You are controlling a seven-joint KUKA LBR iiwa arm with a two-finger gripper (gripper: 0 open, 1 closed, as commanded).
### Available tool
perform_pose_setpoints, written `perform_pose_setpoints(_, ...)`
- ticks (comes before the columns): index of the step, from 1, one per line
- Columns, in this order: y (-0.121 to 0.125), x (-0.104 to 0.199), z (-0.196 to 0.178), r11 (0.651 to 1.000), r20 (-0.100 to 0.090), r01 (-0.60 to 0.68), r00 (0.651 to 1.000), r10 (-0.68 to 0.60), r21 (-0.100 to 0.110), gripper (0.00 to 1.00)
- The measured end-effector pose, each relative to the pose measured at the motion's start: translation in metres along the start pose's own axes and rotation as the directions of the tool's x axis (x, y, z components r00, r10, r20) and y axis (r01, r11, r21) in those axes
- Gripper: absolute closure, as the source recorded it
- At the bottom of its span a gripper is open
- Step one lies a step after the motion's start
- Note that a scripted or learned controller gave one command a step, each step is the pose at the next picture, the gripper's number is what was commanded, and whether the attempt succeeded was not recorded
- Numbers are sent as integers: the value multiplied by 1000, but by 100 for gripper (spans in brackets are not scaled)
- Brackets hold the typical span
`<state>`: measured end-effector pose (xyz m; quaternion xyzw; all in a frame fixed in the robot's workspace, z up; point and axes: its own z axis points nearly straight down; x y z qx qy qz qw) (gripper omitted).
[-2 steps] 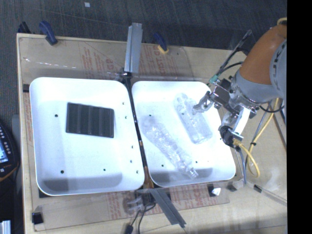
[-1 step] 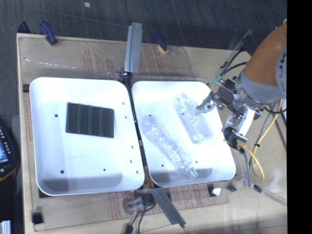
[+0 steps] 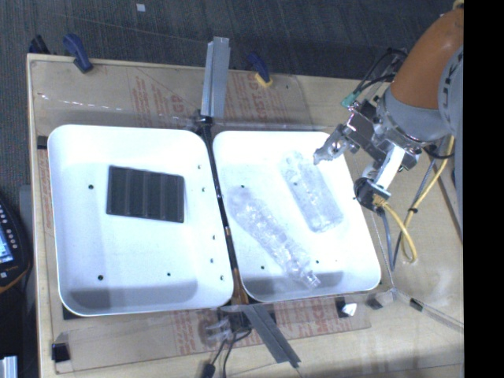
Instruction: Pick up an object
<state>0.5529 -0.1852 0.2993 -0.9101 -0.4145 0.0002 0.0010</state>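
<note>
Two clear plastic bottles lie in the right bin [image 3: 358, 270]. One bottle [image 3: 313, 193] lies at the upper right, and the other bottle [image 3: 270, 232] runs diagonally from the centre toward the front. A black ribbed rectangular block [image 3: 146, 194] lies flat in the left bin [image 3: 71, 290]. My gripper [image 3: 345, 172] hovers over the right bin's right rim, just to the right of the upper bottle. Its fingers are spread open with nothing between them. One fingertip [image 3: 324, 154] sits near that bottle's cap end.
A metal divider bar [image 3: 216, 75] stands at the back between the bins. Blue clamps [image 3: 79, 52] hold the board's far edge. Yellow and grey cables [image 3: 409, 227] hang from the wrist beside the right bin. A clamp bracket [image 3: 264, 333] sits at the front.
</note>
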Motion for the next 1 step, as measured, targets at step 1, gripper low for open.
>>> perform_pose_setpoints(1, -30, -14, 50, 998, 3, -63, 998, 63, 3, 0)
